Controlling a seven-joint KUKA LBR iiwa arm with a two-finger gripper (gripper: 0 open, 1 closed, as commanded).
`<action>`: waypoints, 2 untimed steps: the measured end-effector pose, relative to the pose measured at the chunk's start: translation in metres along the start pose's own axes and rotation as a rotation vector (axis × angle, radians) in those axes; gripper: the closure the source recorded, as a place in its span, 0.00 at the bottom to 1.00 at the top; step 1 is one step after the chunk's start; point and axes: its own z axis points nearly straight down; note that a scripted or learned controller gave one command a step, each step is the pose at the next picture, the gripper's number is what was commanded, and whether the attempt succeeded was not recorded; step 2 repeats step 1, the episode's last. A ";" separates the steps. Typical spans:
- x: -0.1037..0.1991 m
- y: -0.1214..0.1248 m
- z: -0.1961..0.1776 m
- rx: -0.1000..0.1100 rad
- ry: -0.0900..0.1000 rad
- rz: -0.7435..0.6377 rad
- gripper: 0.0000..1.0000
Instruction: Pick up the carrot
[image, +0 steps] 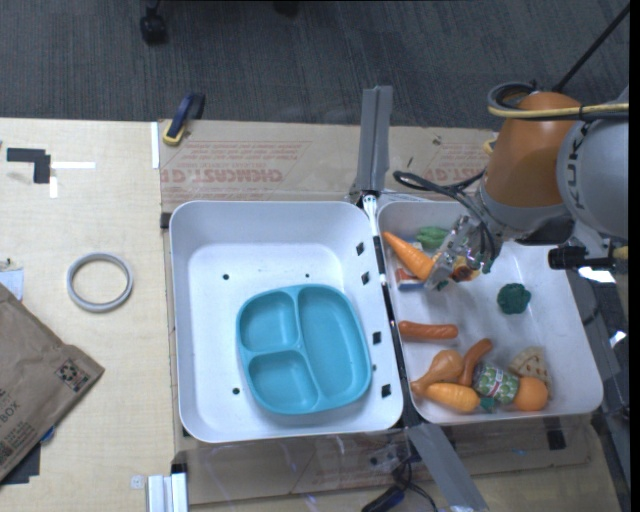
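Nearest the camera, the front edge of the bench is a light wood panel (90, 400) with a brown cardboard box (35, 375) poking in at the lower left and a roll of tape (100, 281) lying flat a bit further back.

Both white bins sit side by side on a sheet of cardboard (260, 160). The left bin (200, 330) has a blue divided plate (302, 348) in it, three compartments, sitting toward the front.

The right bin (575, 330) is the busy one. At its front there's a pile of toy food: an orange pear-looking piece (438, 370), a second orange piece (452, 398) and a small can (493, 383), all touching or nearly. Behind those, a sausage (428, 330) lies on its own, and a green broccoli-ish thing (514, 298) sits toward the right wall.

The carrot (408, 254) is in the back left of the right bin, lying at a slant, just beside the divider. The gripper (455, 262) is down right at the carrot's thick end, with the grey arm (600, 170) and its orange band (530, 150) above. Fingers look parted around the carrot's end, but it's cluttered there, so I honestly can't say if they're open or clamped.

Beyond the bench is dark grey carpet (300, 50) with a chair caster (153, 25) at the top.
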 end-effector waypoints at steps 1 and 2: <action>0.019 0.046 -0.096 0.000 0.008 0.303 1.00; 0.019 0.046 -0.096 0.000 0.008 0.303 1.00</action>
